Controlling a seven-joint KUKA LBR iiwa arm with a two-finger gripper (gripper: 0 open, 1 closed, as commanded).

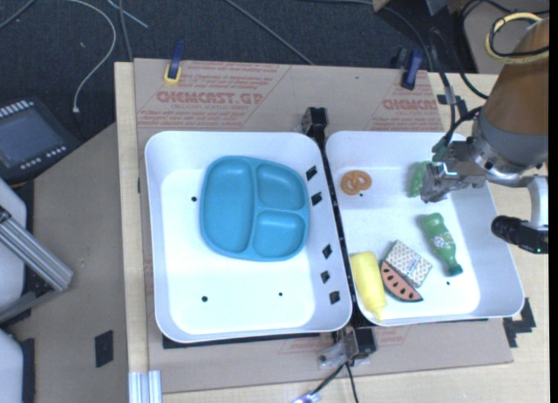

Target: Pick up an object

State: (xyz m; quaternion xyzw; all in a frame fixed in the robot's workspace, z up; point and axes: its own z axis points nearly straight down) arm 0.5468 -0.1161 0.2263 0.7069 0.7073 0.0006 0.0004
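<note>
gripper point(433, 181) low over the right bin point(497, 301), a green object point(419, 176) touching its tip; finger state cannot be told. green bottle point(442, 243) lies just below; watermelon slice point(403, 281), banana point(368, 283), pretzel point(355, 183) further left. blue plate point(255, 208) in left bin point(174, 244).

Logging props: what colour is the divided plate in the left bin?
Light blue plate, camera view.

One fixed camera looks down slantwise over both bins point(166, 244).
</note>
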